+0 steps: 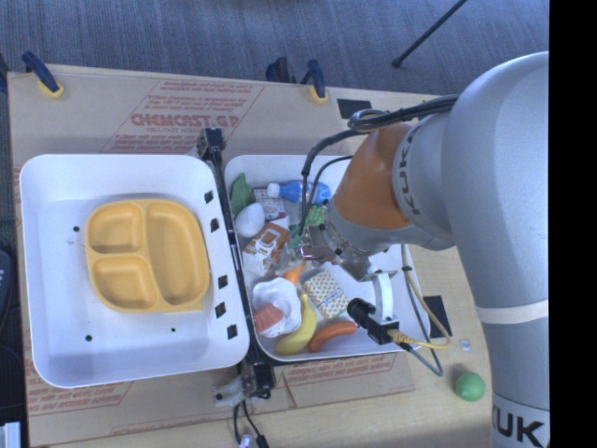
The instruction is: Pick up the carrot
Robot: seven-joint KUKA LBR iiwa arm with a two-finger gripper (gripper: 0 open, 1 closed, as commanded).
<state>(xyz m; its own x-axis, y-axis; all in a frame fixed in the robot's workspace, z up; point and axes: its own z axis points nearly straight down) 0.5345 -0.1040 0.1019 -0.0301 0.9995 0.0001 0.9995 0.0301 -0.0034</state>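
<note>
Looming closest: grey arm [485,175], reaching into right bin [270,162], hovering gripper [308,250] amid clutter, its opening impossible to tell. Lying apart from it along the near wall, just beside banana [297,332]: carrot [333,334]. Risking closing on the banana instead, or nudging the carrot against the wall.

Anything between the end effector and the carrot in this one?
The carrot lies uncovered by the right bin's near wall. A chequered packet lies between it and the end effector, and a banana lies close against one end.
</note>
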